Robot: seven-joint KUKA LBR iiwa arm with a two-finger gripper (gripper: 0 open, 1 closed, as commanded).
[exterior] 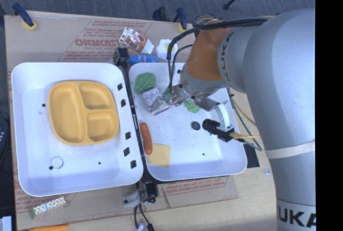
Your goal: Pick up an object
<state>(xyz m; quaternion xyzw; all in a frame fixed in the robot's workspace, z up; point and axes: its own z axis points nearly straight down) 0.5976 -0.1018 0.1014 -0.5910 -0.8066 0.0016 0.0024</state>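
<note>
We see the gripper [170, 97] low in the right bin [231, 163], at a small crinkled silvery packet [153, 100]; whether it pinches it, we cannot tell. That bin also holds a green leaf [144, 82], sausage [146, 138] and cheese slice [159, 154]. The left bin [27, 117] holds a yellow tray [83, 112].

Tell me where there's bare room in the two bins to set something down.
Left bin: bare floor below the yellow divided plate, toward the near rim, and a thin strip along its left wall. Right bin: open patch right of the cheese slice and hot dog. It's crowded at the top, where the tool, lettuce and packet sit.
</note>
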